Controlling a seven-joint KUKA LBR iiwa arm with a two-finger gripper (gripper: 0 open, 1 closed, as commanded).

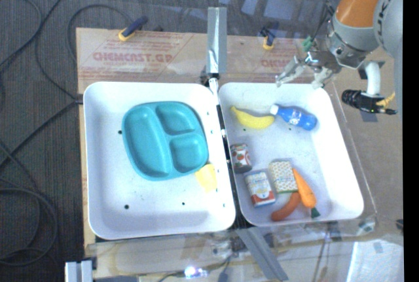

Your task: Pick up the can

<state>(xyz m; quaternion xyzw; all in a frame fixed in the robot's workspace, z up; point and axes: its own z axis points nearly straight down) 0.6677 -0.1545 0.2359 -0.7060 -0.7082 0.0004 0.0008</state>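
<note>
Can (240,158) lies in the right bin (345,143), close against its left wall, about midway between the far and near edges. Beyond it, toward the far side, are a banana (252,118) and a blue bottle (295,117) with a white cap. Nearer than the can sit a small carton (260,188), a patterned box (283,175), a carrot (304,190) and a sausage (285,208). The left bin (105,195) holds a teal divided plate (165,138) and a yellow piece (207,176) beside it. The hand (302,71) hovers over the right bin's far rim, fingers spread apart and gripping nothing, well apart from the can.
</note>
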